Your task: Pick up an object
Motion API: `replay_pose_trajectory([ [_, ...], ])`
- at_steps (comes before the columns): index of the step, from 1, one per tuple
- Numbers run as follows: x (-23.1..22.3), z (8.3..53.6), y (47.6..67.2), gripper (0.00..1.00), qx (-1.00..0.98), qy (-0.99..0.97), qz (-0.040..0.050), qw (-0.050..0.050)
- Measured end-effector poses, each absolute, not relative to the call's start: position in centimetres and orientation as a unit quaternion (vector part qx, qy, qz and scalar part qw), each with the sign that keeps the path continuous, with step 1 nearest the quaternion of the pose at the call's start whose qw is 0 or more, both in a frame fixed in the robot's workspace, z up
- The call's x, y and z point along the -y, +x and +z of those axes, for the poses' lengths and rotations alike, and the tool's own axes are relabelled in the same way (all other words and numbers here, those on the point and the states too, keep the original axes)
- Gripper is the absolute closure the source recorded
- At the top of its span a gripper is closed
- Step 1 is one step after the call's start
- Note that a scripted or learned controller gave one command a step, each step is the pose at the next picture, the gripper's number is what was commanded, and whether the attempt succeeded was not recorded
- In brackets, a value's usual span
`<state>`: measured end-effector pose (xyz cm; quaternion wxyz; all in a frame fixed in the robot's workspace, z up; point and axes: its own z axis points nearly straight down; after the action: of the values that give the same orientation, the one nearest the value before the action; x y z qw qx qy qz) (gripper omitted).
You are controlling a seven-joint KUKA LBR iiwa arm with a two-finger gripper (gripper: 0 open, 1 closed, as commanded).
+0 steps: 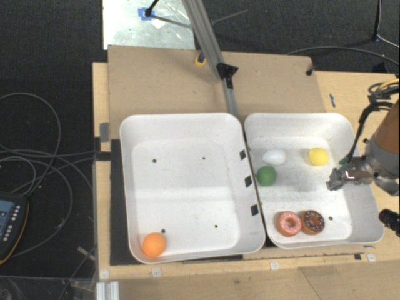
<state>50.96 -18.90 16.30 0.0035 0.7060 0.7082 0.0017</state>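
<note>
Yellow ball [318, 157] sits loose in right bin [350, 130] near the far wall, closest pick to gripper [337, 181] poised just beside it; finger state can't be told.

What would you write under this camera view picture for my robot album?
Robot hand hovers in the right bin near a yellow ball, green ball and two donuts; an orange ball waits next door.

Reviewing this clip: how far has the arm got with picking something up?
Nothing looks picked yet. The gripper sits over the right bin, near its right side, with no item visibly in it. The lemon, white egg, green ball and two donuts all lie on the bin floor; the orange lies in the left bin. Closing on an item and lifting remain.
</note>
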Motion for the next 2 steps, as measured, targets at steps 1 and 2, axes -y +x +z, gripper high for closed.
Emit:
replay_pose_trajectory([
  [1,19.4,22.3,51.9,1.00,-0.709,0.705,0.0019,0.004],
  [2,19.5,27.8,52.1,1.00,-0.709,0.705,0.0018,0.004],
])
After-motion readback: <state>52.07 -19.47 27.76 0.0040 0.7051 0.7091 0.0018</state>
